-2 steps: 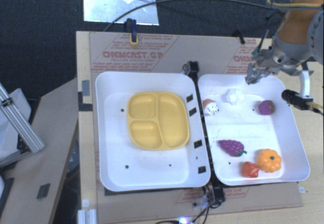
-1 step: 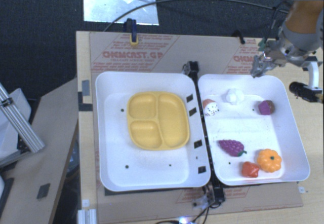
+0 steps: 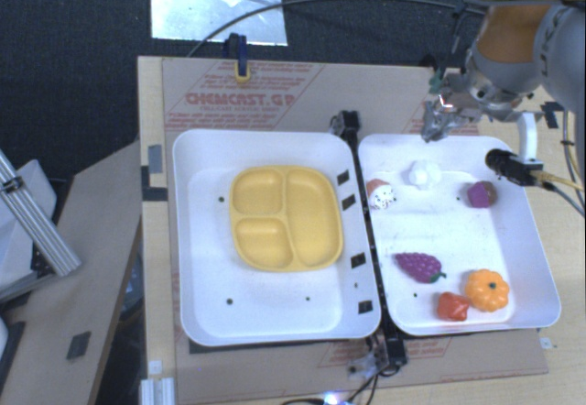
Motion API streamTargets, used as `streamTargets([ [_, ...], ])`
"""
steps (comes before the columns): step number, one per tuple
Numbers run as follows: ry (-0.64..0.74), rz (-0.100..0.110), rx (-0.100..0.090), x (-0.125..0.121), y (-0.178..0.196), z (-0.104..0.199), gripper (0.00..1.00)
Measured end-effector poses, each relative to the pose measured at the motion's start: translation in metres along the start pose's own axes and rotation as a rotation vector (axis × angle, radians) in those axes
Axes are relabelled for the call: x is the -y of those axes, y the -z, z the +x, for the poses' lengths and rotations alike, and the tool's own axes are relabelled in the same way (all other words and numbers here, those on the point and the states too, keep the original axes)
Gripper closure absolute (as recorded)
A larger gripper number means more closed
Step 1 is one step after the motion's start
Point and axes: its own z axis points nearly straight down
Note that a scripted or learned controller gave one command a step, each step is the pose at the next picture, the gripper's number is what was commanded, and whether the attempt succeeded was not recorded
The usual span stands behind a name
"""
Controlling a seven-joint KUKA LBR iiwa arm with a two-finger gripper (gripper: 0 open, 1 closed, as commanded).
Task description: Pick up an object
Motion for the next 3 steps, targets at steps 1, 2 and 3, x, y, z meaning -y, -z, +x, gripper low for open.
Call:
streamTargets([
  [1, -0.001, 0.001, 0.001, 0.005, -0.009, 0.055, 1.00],
  [2, 0.000, 0.002, 0.000, 0.016, -0.011, 0.109, 1.00],
  [3, 0.000, -0.002, 0.000, 0.008, -0.003, 0.157, 1.00],
])
